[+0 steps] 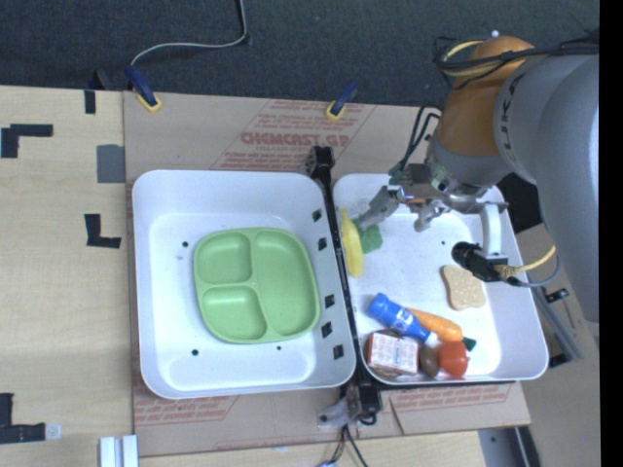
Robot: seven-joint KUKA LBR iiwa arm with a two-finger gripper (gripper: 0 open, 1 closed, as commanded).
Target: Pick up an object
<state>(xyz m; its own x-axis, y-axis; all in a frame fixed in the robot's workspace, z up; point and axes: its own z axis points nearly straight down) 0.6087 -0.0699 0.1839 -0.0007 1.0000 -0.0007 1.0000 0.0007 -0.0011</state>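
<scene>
My gripper point(397, 214) hangs over the back of the right bin point(516, 343), its two fingers spread apart and open with nothing between them. Its left finger point(370, 211) points down at a small green item point(371, 238) that lies against a yellow banana point(350, 246) by the bin's left wall. A slice of toast point(463, 286) lies toward the right. At the bin's front sit a blue bottle point(396, 315), an orange carrot point(439, 325), a red and brown packet point(392, 353) and a red fruit point(453, 359).
The left bin point(161, 202) holds a green divided plate point(257, 285). A black divider point(326, 224) runs between the bins. The grey arm with its orange band point(477, 105) fills the upper right. Cardboard lies under the bins.
</scene>
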